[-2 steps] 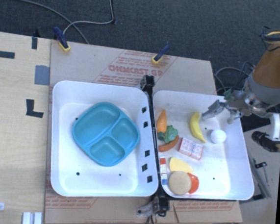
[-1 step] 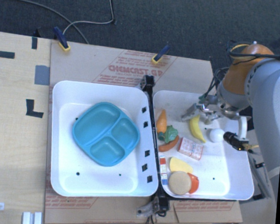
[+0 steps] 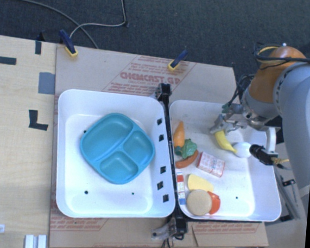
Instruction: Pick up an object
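The right bin (image 3: 256, 204) holds several toy foods. A yellow banana (image 3: 225, 141) lies near its far right side, with a white egg (image 3: 242, 150) against it. My gripper (image 3: 226, 124) hangs directly over the banana's upper end, and its tip meets or nearly meets the fruit. Whether the banana is gripped cannot be made out. Along the bin's left wall are an orange carrot (image 3: 180, 132), a green leafy piece (image 3: 188, 148) and a reddish sausage (image 3: 186, 161).
A red-and-white packet (image 3: 211, 164), a yellow slice (image 3: 199, 182), a bun (image 3: 198, 202) and a small striped box (image 3: 180, 185) fill the right bin's near half. The left bin (image 3: 66, 194) holds a blue divided plate (image 3: 118, 147). The divider between the bins (image 3: 165, 149) carries black clips.
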Robot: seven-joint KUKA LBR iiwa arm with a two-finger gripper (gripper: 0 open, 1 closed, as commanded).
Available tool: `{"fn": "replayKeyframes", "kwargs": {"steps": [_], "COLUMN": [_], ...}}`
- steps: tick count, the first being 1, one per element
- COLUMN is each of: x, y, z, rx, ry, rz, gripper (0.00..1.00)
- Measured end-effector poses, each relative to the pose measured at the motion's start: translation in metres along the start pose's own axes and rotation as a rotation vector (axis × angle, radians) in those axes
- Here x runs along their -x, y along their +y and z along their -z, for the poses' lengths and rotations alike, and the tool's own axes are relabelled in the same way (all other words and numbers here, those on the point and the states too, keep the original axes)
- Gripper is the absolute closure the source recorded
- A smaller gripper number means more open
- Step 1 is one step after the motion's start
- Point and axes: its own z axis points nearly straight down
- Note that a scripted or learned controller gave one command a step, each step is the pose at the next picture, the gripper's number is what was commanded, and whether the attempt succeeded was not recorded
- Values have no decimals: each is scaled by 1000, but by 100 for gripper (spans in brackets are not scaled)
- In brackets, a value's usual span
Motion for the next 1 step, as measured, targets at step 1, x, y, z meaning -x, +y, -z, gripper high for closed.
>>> {"fn": "replayKeyframes", "kwargs": {"steps": [1], "x": [-109], "y": [-30], "z": [88], "rx": [-4], "ry": [6], "rz": [-2], "gripper": [100]}}
